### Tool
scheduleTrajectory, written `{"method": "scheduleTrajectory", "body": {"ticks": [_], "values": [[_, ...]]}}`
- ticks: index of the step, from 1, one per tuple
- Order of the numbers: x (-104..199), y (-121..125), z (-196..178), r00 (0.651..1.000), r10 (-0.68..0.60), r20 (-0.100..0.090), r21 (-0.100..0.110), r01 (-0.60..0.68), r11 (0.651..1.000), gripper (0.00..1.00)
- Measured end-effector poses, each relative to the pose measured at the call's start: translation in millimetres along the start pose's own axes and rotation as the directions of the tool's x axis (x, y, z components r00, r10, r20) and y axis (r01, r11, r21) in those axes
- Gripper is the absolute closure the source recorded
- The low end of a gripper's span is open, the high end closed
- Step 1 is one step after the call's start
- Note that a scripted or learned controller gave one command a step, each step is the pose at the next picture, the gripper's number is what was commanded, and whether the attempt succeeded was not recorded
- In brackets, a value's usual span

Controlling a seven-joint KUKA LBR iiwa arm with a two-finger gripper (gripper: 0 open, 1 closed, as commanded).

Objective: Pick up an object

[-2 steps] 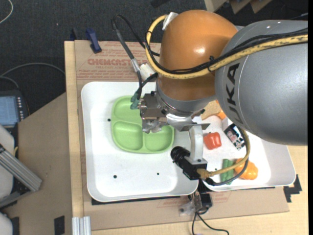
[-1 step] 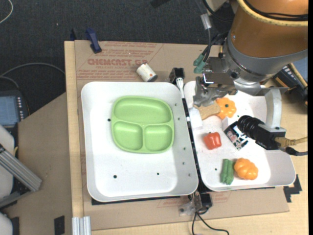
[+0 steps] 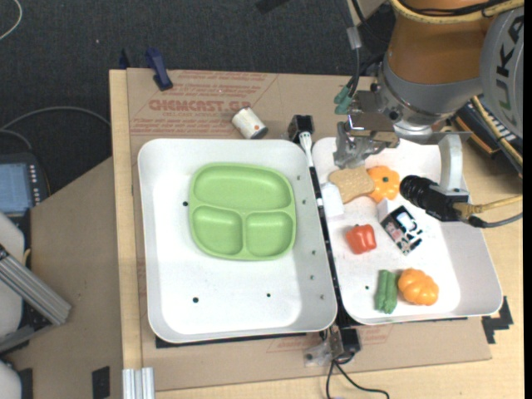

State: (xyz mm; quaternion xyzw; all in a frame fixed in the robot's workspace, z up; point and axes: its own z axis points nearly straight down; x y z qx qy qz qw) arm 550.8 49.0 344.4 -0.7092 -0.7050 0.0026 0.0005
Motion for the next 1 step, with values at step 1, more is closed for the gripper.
{"method": "scheduleTrajectory", "body": {"ticks": [1], "values": [[-8.7, 43.3, 71.6, 1.000, -0.003, -0.001, 0.004, 0.003, 1.000, 1.00]]}}
